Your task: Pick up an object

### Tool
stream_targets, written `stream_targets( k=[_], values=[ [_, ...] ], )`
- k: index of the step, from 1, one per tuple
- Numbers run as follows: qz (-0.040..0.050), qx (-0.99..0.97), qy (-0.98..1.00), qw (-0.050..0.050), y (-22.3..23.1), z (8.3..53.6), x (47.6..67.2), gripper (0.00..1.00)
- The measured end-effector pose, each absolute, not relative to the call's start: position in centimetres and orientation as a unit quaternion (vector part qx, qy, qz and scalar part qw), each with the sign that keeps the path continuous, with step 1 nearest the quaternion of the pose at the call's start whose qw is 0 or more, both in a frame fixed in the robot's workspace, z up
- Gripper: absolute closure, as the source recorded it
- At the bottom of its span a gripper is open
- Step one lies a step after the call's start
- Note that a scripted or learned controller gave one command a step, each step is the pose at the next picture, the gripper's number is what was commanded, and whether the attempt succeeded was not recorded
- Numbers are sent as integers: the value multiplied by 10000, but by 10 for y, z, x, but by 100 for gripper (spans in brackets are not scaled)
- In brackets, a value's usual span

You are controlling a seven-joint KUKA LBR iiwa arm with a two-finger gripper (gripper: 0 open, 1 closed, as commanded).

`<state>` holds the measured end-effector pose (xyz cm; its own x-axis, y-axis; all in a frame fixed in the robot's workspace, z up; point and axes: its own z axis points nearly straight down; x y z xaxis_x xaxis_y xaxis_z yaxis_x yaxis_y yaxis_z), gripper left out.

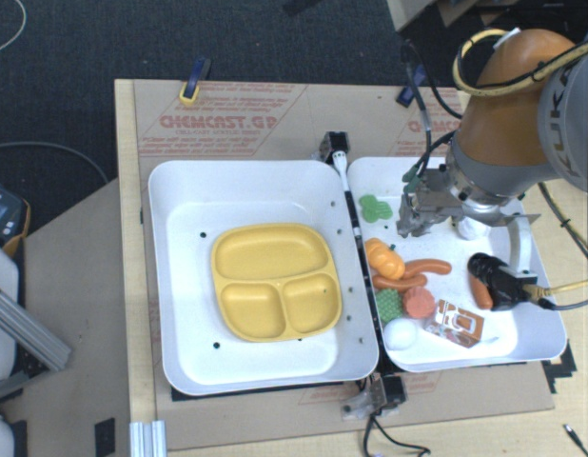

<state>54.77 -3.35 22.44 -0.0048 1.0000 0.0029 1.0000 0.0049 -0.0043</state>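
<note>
The pale board bench point(275, 122), printed in red, carries both bins side by side. The grey arm with an orange band point(511, 98) reaches in from the right and bends down over the far part of the right-hand bin. The shallow white left bin point(180, 255) holds a yellow plastic three-compartment tray point(275, 282), lying flat near its middle. The shallow white right bin point(534, 324) holds all the small objects that could be picked.

The gripper point(420, 219) hangs low over that bin's far left part, just beside a flat green piece point(375, 208) and near a small white object point(470, 227). From this slant I cannot tell whether it is open or closed.

Nearer the camera, a clear packet with brown and red print point(456, 324) lies tilted on the bin floor. A long orange-red sausage shape point(429, 268) touches a lumpy orange toy point(382, 258) by the bin's left wall. Below them a green ribbed piece point(389, 303) sits against a red round disc point(420, 303), with a white ball point(401, 333) at the near left corner
</note>
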Motion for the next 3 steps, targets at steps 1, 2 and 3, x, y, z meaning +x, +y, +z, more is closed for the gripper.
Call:
stream_targets(
  k=[1, 2, 3],
  values=[
    [7, -7052, -7090, 24, 25, 225, 522, 100],
    [12, -7061, -7082, 19, 48, 218, 521, 100],
    [14, -7075, -7067, 18, 40, 219, 506, 100]
  ],
)
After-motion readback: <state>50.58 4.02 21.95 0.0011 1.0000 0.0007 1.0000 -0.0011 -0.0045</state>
